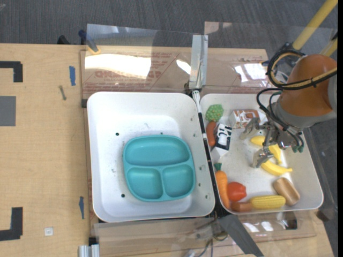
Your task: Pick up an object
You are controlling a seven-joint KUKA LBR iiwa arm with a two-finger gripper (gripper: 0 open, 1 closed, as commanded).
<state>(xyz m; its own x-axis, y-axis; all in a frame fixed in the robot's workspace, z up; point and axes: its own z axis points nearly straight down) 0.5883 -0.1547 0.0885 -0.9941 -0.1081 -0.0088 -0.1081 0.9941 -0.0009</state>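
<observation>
My gripper [270,148] is down in the right bin [311,183], below the orange band of the arm [305,87]. It hangs over a cluster of yellow banana pieces [276,168], and part of the yellow shows right beside its metal parts. A brown and white packet [244,116] lies just to its left. Also in this bin are a corn cob [268,201], a hot dog bun [286,190], a red tomato [236,190], an orange carrot [222,182], a green broccoli [215,112] and a black and white box [223,137].
The left bin [102,143] holds a teal divided plate [158,166]. A clear panel [139,63] stands behind the bins. Black cables [278,63] loop off the arm near the right bin's back corner.
</observation>
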